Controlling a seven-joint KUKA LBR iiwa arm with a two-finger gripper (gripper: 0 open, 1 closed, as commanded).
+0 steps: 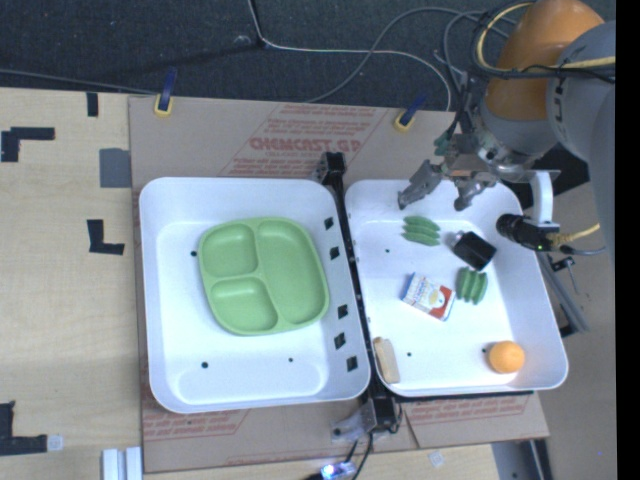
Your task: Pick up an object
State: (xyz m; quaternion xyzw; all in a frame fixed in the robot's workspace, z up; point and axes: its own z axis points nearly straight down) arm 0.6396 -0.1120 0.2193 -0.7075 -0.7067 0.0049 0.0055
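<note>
Grey metal fingers of the pincer (pixel 437 195) stand spread wide at the upper right of the frame, with nothing between them; we see one tip at about the far rim of the right bin (pixel 520 313) and the other a little to its right. Above the pincer we note the arm's orange band (pixel 540 43), at the top right corner, with looping cables beside it. Just below the pincer, inside the right bin, lies a green pea pod (pixel 422 231), apart from the fingertips. To the right of that pod we find a small black block (pixel 474 250), tilted, and just beneath it a second green pod (pixel 471 285). Left of this second pod rests a small carton (pixel 428 296), white and blue with a red patch, lying flat and askew. An orange ball (pixel 506 357) sits near the bin's lower right corner, well apart from the rest. A tan, cork-like piece (pixel 385 359) lies at the bin's lower left edge, close to the seam between the bins. In the left bin (pixel 160 268), at the centre left of the frame, we see a pale green divided plate (pixel 263 275) with three compartments. Both bins rest on a cardboard sheet (pixel 290 138) printed in red, held by yellow clamps at its far edge.
</note>
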